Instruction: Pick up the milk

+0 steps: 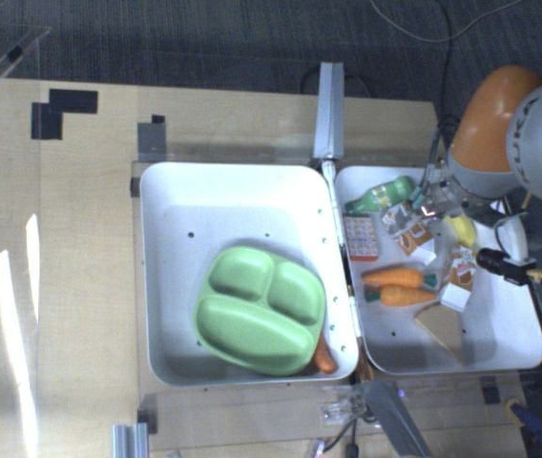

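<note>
The right bin holds a cluster of small items. A small brown-and-white carton, which looks like the milk, lies near the bin's middle, right of two carrots. A second small carton lies just up and left of it; I cannot read either label. My gripper hangs over the bin's upper middle, above a grey-white packet and close to that second carton. Nothing shows held in it. The arm's orange band rises at the upper right.
A green bottle, a red-and-white packet, a yellow fruit and a tan wedge share the right bin. The left bin holds a green divided tray with an orange piece at its edge. A metal divider stands between the bins.
</note>
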`<state>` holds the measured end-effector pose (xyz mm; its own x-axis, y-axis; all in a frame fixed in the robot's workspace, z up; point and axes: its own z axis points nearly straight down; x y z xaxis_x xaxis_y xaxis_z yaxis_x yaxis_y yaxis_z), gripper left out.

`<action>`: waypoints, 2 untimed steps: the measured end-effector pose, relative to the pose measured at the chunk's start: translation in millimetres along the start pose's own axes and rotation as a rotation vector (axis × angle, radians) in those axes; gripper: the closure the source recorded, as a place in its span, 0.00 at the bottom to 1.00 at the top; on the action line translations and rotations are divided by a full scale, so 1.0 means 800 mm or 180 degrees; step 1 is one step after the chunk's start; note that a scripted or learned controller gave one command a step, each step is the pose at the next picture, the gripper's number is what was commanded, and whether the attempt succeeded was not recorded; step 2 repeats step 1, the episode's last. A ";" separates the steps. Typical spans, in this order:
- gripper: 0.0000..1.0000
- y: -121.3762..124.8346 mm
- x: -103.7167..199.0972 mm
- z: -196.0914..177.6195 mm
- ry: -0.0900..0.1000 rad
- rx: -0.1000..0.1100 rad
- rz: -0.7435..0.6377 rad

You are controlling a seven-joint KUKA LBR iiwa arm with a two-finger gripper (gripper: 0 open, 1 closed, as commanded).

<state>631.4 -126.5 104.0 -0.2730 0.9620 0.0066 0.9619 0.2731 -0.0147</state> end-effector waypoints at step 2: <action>1.00 0.064 0.051 -0.105 -0.0026 -0.0073 0.0279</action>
